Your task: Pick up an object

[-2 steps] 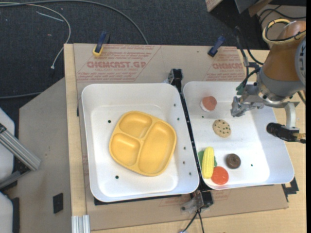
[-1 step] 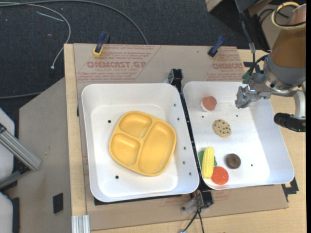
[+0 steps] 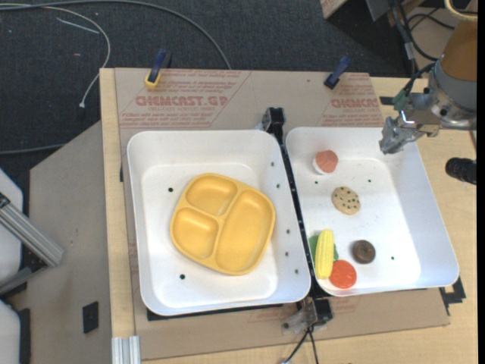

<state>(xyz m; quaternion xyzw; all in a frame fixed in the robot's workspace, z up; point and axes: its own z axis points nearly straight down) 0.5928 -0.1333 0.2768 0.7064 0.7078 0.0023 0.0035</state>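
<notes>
The right bin [image 3: 413, 203] holds several toy foods: a pink round piece [image 3: 326, 161] near its far left corner, a chocolate-chip cookie [image 3: 346, 200] below it, a corn cob [image 3: 324, 252], a red tomato [image 3: 342, 274] and a brown doughnut [image 3: 364, 251] near the front. The gripper [image 3: 393, 139] hangs over the bin's far right edge, above and to the right of the pink piece, apart from every food item. Nothing shows beneath it but the bin's rim.
The left bin [image 3: 151, 203] carries a yellow divided plate [image 3: 223, 223]. Blue clamps [image 3: 158, 67] [image 3: 337, 72] sit on the cardboard at the bench's far edge. A black bracket [image 3: 273, 119] stands between the bins. Cables run over the dark floor behind.
</notes>
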